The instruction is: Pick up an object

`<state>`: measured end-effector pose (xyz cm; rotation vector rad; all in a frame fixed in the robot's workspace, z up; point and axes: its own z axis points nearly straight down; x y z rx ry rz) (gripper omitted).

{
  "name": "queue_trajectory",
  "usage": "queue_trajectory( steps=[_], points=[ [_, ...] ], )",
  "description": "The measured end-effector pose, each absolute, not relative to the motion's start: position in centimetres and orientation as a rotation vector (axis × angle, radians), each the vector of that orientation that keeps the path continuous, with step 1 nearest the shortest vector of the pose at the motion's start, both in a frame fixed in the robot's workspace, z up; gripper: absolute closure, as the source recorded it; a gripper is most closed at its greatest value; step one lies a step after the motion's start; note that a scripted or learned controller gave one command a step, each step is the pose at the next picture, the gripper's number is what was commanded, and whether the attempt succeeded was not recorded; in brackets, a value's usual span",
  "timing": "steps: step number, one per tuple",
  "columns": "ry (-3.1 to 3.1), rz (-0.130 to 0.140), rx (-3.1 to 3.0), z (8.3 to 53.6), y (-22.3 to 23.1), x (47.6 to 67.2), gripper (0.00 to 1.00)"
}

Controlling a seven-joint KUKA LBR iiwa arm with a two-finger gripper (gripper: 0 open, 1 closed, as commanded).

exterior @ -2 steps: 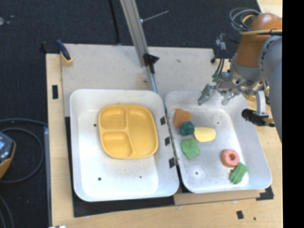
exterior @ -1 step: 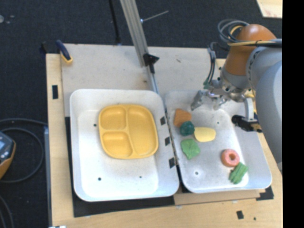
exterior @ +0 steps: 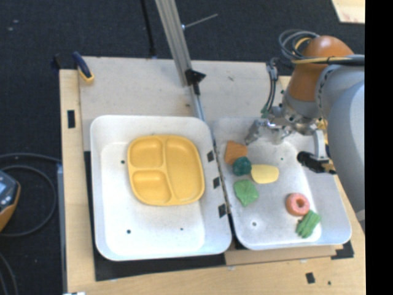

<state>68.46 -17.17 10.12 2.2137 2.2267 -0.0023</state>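
Six small things lie in the right bin (exterior: 270, 229). An orange piece (exterior: 234, 150) sits at the bin's left side, toward the back, with a teal lump (exterior: 241, 165) touching its front edge. Just right of the teal lump lies a pale yellow piece (exterior: 264, 174), flat and oval. In front of the teal lump is a light green piece (exterior: 246, 192), close to the bin's left wall. A pink ring (exterior: 298, 204) rests well apart from these, toward the front right, and a bright green piece (exterior: 308, 224) lies just in front of it, near the front right corner.

The gripper (exterior: 270, 129) is over the back part of the right bin, behind the yellow piece and to the right of the orange piece. From this angle I cannot tell whether it is spread or pressed together, nor whether it touches the bin floor. The grey arm (exterior: 347, 109) enters from the right, its orange band (exterior: 319, 51) behind the gripper.

The left bin (exterior: 153, 232) holds a yellow plate (exterior: 166, 168) with three compartments, lying flat near the bin's middle. Black clips (exterior: 216, 183) sit along the seam between the two bins. Both bins rest on the bench (exterior: 123, 85), where a slanted metal pole (exterior: 172, 29) rises from the back edge. A blue and yellow clamp (exterior: 83, 66) sits at the bench's back left corner.
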Motion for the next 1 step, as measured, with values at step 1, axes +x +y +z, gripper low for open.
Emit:
queue_trajectory(
  steps=[1],
  points=[
    [2.225, -0.002, 2.206, 11.42, -17.31, 68.59, 1.0]
  ],
)
